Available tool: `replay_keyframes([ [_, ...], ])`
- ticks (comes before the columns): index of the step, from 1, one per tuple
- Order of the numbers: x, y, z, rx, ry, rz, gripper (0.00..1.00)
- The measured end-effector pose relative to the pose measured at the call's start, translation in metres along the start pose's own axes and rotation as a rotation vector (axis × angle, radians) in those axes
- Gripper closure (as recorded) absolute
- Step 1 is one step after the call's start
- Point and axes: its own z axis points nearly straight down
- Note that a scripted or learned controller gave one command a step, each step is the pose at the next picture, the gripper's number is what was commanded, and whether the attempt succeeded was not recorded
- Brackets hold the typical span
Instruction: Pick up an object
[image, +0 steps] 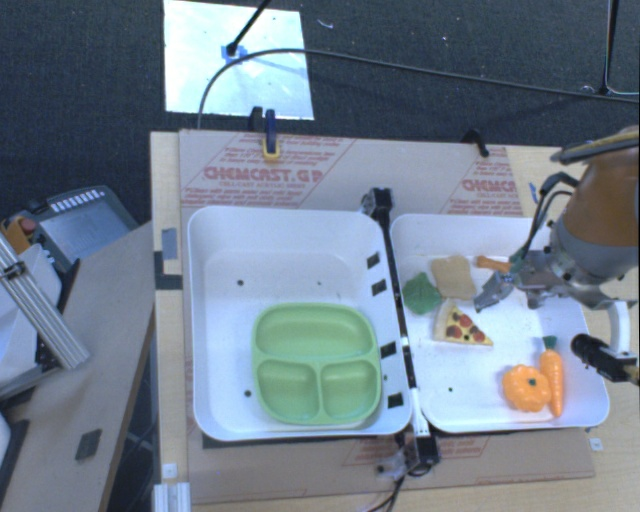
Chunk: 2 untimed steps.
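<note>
Camera view: you see the gripper (493, 294) low in the right bin (590, 400), beside the pizza slice (462, 327) and the bread slice (453, 276); whether it is spread or pinching, you cannot tell. Candidate objects cluster mid-bin: the green vegetable (421, 294) by the left wall, the orange pepper (524, 388) touching the carrot (552, 374) near the front edge. The left bin (215, 300) holds the green divided plate (316, 364), probably kept apart from the picking area.
</note>
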Motion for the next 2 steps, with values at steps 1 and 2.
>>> replay_keyframes([
  [1,0.0,0.003,-0.007,-0.013,-0.002,-0.003,0.0],
  [2,0.009,0.004,0.039,-0.01,-0.001,-0.003,0.0],
])
